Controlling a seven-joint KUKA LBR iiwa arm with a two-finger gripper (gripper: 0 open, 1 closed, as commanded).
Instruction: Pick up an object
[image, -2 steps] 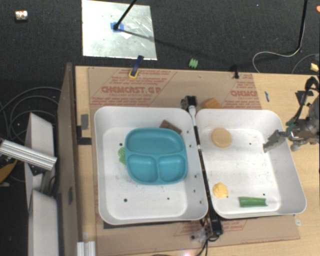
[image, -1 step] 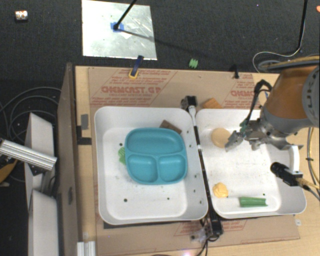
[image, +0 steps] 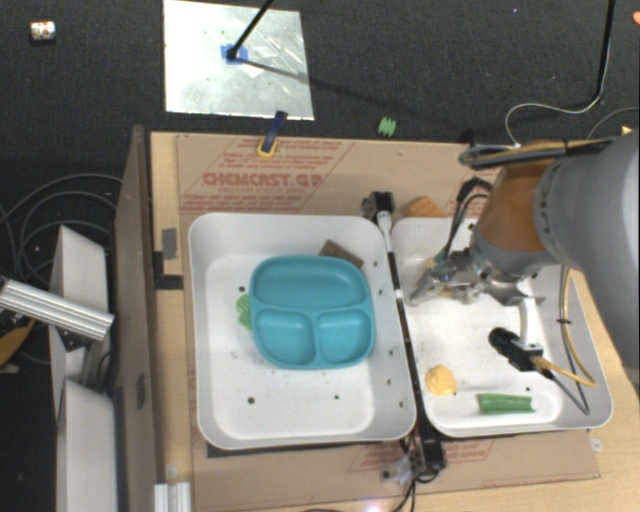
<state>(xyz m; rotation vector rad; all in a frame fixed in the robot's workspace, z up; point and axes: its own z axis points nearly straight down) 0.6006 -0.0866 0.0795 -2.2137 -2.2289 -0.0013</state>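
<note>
**Over the right bin (image: 465, 335), a grab in doubt**

My gripper (image: 432, 287) hangs near its left wall; open or closed, I cannot tell. A yellow lump (image: 441, 379) and a green stick (image: 504, 403) lie apart from it. Closing here would likely catch nothing.

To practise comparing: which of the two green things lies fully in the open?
The green piece in the right bin, beside the yellow lump. The other green thing is partly hidden by the blue plate in the left bin.
</note>
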